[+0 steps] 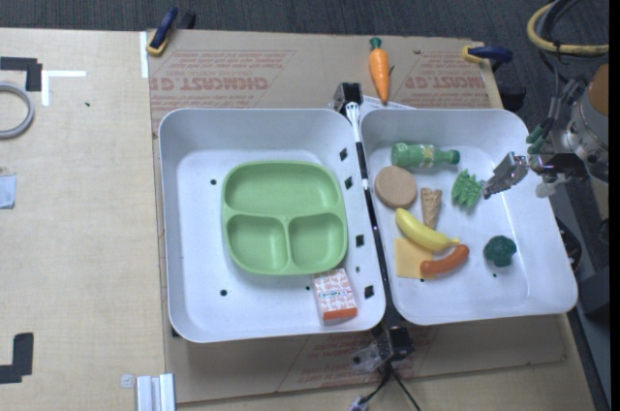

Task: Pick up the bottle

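The gripper [506,174] hangs over the right bin [542,298], its thin metal fingers [501,176] close together with nothing between them. The bottle [423,155], smooth green plastic with a yellow label, lies on its side well to their left (cap end pointing toward them). Between bottle and fingers sits a frilly green leaf piece [467,189]; a knobbly broccoli [500,250] rests nearer the camera.

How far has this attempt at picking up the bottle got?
Nothing looks done: the green bottle lies on its side near the back of the right bin, untouched. In hand: the gripper sits over that bin's right side, apart from the bottle. Left: reaching it, grasping and lifting.
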Robot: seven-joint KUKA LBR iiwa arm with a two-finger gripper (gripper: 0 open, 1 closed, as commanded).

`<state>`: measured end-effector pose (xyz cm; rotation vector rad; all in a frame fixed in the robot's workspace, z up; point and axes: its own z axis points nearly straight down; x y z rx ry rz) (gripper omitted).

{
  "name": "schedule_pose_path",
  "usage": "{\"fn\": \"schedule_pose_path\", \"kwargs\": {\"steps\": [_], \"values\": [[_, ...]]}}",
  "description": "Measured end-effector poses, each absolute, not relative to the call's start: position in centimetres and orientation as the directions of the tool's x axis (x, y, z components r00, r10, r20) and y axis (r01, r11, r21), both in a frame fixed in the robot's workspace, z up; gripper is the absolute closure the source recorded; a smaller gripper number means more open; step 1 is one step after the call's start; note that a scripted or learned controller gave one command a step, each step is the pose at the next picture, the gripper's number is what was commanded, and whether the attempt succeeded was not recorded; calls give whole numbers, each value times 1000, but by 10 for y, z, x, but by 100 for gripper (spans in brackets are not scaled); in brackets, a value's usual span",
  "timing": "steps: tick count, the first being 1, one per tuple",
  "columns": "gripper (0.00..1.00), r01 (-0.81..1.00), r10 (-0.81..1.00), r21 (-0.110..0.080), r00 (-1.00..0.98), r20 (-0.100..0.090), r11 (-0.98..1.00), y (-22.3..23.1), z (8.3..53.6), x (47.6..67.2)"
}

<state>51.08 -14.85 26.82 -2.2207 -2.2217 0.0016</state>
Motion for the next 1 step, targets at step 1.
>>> {"fn": "schedule_pose_path", "kwargs": {"steps": [1], "values": [[100,1000,1000,-1,0,-1,0,-149,277,511]]}}
